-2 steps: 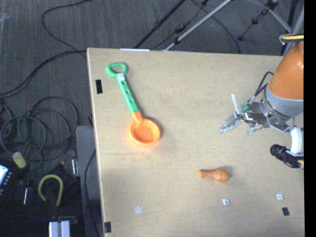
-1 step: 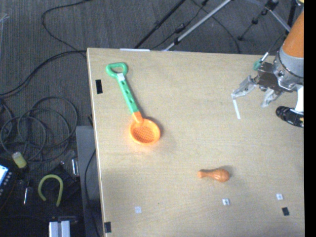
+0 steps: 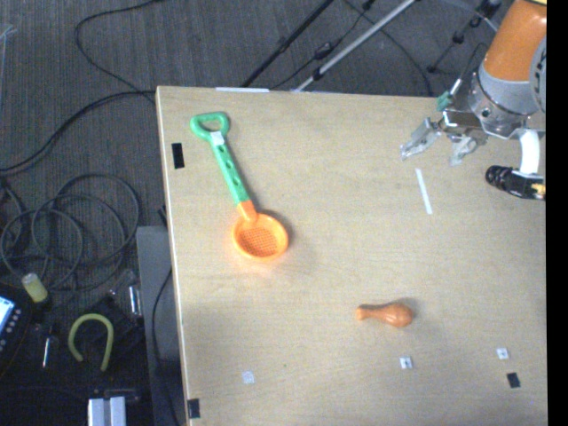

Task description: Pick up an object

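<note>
A toy sieve spoon (image 3: 241,204) with a green handle and an orange bowl lies on the left part of the pale wooden bench top (image 3: 337,264). An orange drumstick-shaped toy (image 3: 388,313) rests toward the front middle. A thin white stick (image 3: 424,191) lies at the back right. My gripper (image 3: 436,149) hangs at the back right, just above and behind the white stick, open, with nothing between its metal fingers (image 3: 413,145). It is far from the spoon and the orange toy.
Small black and white markers (image 3: 406,362) dot the bench's front right area. Beyond the bench's left edge, cables and a yellow-green hook (image 3: 89,334) lie on the dark carpet. Tripod legs (image 3: 373,25) cross the floor behind the bench.
</note>
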Available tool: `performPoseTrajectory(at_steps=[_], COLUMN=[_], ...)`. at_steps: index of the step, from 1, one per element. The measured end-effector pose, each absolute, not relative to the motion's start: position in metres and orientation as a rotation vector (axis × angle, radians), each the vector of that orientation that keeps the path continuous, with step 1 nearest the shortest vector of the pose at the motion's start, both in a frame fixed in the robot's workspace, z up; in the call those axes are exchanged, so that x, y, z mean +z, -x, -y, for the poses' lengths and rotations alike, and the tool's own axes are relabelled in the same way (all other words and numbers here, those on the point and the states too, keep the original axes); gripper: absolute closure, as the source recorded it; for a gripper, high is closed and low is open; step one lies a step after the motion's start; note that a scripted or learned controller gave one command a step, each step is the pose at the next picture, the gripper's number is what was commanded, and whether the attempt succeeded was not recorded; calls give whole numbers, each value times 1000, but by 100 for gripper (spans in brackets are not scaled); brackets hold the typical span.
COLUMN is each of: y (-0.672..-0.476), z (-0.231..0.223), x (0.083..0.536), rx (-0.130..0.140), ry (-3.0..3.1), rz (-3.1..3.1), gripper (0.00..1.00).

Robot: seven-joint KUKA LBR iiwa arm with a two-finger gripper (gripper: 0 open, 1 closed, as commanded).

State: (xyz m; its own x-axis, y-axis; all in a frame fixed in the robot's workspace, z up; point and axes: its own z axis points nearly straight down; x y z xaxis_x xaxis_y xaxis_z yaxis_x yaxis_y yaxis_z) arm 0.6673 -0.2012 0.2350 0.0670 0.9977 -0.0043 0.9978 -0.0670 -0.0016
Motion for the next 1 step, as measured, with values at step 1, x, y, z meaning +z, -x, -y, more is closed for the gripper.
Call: performPoseTrajectory(at_steps=[1], y=[-656], z=[217], x=[244], rx=[-3], ry=[-2430], rz=[-1991], gripper=[0])
